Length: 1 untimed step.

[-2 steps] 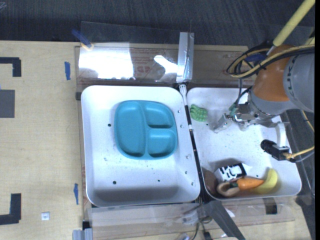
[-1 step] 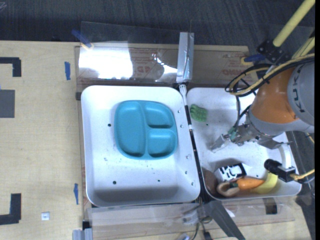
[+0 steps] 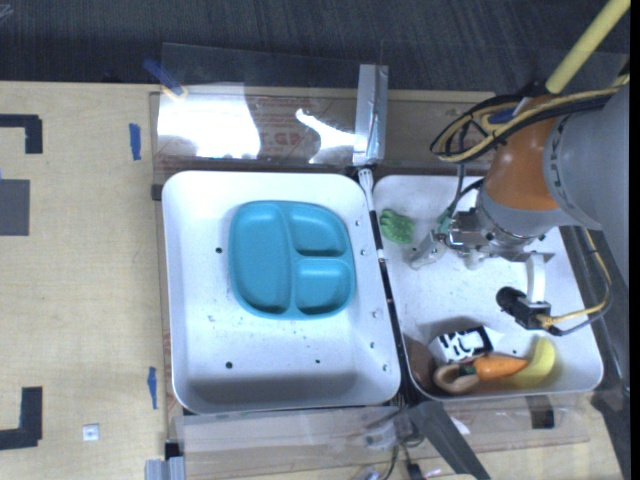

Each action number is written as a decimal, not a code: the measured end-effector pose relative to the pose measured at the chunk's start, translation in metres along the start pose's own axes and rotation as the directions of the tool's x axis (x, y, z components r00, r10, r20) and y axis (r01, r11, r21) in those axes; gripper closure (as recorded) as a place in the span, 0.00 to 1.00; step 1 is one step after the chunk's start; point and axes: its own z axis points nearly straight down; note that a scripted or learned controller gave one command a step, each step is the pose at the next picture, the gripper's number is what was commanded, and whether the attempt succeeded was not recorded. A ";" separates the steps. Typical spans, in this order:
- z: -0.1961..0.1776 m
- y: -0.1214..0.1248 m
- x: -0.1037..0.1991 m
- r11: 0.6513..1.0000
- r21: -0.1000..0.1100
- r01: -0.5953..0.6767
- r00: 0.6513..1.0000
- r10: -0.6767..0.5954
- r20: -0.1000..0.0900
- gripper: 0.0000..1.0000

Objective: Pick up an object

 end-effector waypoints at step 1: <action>0.000 0.000 0.000 1.000 0.000 0.000 1.000 0.000 0.000 0.00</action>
